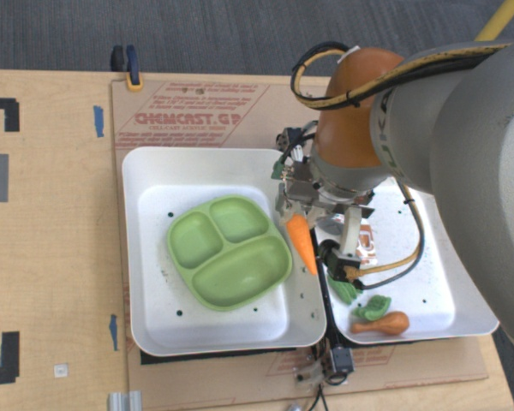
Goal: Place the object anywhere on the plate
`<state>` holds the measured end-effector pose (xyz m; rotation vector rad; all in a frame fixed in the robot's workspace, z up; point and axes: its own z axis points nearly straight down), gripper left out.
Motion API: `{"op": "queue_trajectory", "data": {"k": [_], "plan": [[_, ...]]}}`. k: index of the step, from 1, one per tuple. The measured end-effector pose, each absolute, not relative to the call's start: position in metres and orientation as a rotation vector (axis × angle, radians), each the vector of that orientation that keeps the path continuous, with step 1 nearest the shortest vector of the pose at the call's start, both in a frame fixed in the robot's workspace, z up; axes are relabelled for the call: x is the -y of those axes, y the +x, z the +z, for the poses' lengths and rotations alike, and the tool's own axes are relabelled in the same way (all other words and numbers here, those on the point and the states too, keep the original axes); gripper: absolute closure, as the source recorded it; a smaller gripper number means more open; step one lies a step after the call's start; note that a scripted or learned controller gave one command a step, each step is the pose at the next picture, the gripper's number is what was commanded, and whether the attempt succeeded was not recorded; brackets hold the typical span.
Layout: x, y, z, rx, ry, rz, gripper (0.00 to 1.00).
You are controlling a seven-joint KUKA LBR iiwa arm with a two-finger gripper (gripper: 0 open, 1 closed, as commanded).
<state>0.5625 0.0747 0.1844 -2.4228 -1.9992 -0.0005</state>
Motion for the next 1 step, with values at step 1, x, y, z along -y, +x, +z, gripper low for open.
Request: {"op": "queue_trajectory", "data": {"k": [1], "plan": [[-0.0744, 0.5626, 0.1845, 1.999, -2.423, 0.000, 0.00]]}}
